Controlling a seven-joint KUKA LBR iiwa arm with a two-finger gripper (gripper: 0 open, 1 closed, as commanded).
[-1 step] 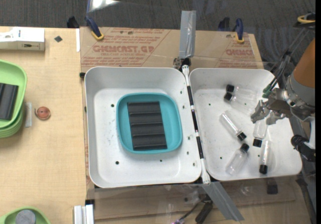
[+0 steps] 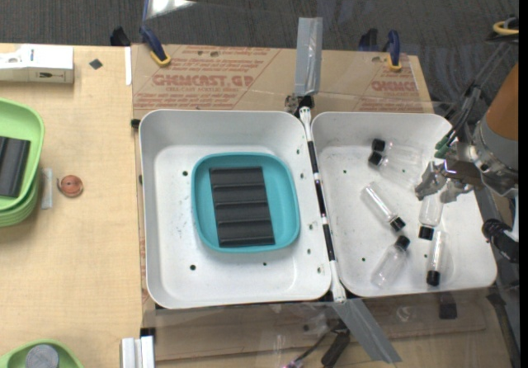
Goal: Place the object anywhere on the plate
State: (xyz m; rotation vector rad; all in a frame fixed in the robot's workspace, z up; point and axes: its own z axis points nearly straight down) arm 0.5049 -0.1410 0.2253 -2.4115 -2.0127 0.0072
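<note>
The jaws hover low over the right bin, near its right wall, and I cannot tell whether they are spread or closed. Just beneath lies a clear vial with a black cap, its long axis running toward the desk's front edge, cap end nearest that edge. It looks light, smooth and likely to roll; a hold across the middle seems safest. The teal plate waits in the left bin.

We see even, bright overhead light, soft shadows inside the white bins, slight overall softness.
</note>
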